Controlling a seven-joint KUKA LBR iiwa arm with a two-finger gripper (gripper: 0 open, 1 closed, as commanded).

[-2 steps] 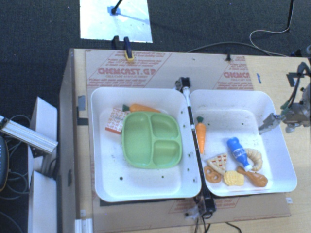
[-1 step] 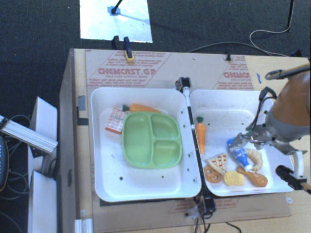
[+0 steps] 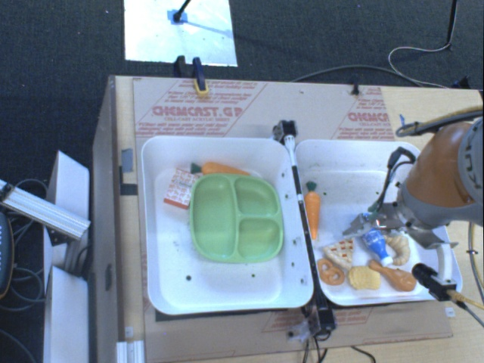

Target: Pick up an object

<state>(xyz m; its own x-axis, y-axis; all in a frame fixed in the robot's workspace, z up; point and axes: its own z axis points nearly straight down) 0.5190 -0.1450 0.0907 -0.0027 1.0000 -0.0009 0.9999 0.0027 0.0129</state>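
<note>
Nearest you, toy food is crowding the right bin's [image 3: 333,157] front edge: a pretzel [image 3: 330,272], a cracker [image 3: 364,278], a drumstick [image 3: 395,276] and a pizza slice [image 3: 341,251]. A blue-and-white tube [image 3: 377,246] is lying just behind them, right under the gripper [image 3: 376,221]. You are risking a miss or a double grab, since these pieces are lying so close together. Whether the gripper is gripping or released, you cannot tell. Farther back, a carrot [image 3: 312,210] is lying along the divider. The left bin [image 3: 159,225] is holding a green plate [image 3: 235,218].
</note>
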